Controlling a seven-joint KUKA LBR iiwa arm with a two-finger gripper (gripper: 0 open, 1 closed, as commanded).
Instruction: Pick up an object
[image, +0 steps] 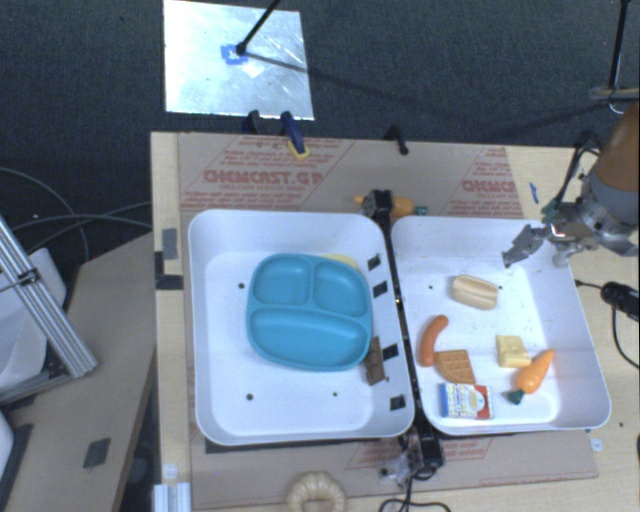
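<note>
Bun (474, 292), pale and oblong, lies in the right bin (585, 330), toward its far half; every other place here is told from that bun. Arm (618, 170) comes in from the right edge of the view, beyond and to the right of the bun, its wrist turned down and leftward. Gripper (538, 246) hangs over the bin's far right corner, up and right of the bun and apart from it, with two dark fingers spread wide and nothing between them.

Just nearer than the bun and a little left lies a sausage (432, 340), with a cracker (455, 365) touching its near end. Nearer still sits a small carton (464, 401). To the right of the cracker is a cheese cube (513, 351), and a carrot (535, 372) lies just beside it, tilted.

Left of the bun, past the dark divider, the left bin (215, 300) holds a blue tray (310, 310) with three compartments. A brown piece (375, 365) rests at the tray's near right corner.

Both bins sit on a cardboard sheet (450, 175) with red print, over a wooden bench (160, 150). Far beyond the bun, on dark carpet (80, 90), lies a shiny metal plate (238, 58). Cables trail across the carpet at left, near an aluminium frame (40, 310).
</note>
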